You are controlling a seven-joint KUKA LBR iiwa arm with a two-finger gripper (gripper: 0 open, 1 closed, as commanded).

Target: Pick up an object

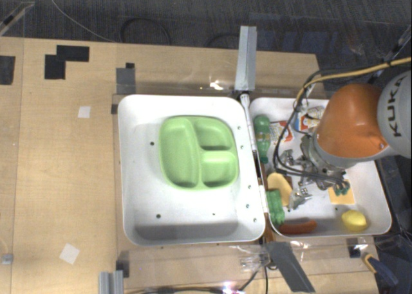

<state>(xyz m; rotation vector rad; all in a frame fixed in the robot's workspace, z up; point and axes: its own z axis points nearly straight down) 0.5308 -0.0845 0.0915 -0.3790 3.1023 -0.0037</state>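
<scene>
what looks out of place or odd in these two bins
Nothing looks spilled or broken. The green divided tray lies slightly askew in the left bin; the right bin is cluttered under the arm.

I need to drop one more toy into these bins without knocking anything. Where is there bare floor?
The left bin has bare floor all round the green divided tray, widest along the near edge. The right bin is crowded: arm, green bottle, banana, red item and lemon.
</scene>
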